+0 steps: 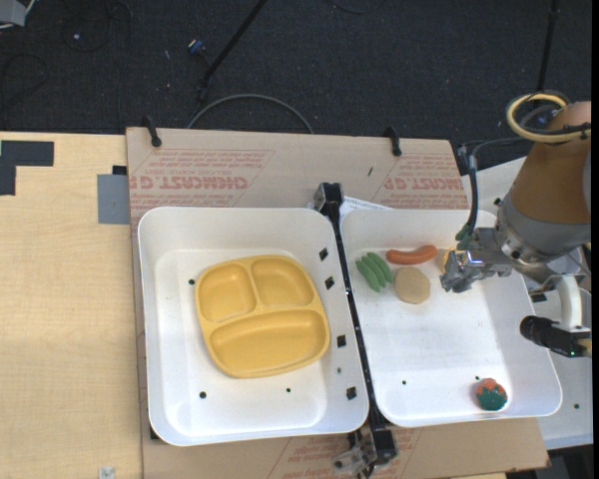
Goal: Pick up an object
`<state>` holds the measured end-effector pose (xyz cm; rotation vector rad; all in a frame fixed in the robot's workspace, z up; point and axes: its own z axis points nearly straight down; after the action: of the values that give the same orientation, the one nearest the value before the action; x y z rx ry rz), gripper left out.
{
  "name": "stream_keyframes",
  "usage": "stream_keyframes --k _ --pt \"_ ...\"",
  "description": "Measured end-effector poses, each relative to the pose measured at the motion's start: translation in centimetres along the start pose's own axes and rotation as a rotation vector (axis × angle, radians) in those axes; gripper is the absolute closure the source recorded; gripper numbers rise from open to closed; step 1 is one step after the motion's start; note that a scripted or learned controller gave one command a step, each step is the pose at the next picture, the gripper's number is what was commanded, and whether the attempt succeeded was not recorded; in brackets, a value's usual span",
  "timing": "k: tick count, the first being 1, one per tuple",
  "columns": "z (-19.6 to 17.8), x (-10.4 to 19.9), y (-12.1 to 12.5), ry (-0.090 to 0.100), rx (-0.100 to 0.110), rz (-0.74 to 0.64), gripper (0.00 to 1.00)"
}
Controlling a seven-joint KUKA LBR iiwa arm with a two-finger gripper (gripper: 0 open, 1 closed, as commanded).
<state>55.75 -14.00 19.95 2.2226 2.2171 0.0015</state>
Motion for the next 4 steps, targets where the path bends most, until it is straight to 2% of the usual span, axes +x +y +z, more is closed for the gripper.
stream_keyframes --k 1,2,3,4 --pt "-5.1 -0.1 0.1 0.000 -0.001 -0.004 1.00" --pt "-5.7 5.2 -1.0 0.004 0.005 -0.007 1.00" --pt "-5.3 9.5 -1.1 0.003 0.007 -0.007 1.00" --pt "-4.2 13.9 -2.3 0.003 0.008 -0.007 1.00"
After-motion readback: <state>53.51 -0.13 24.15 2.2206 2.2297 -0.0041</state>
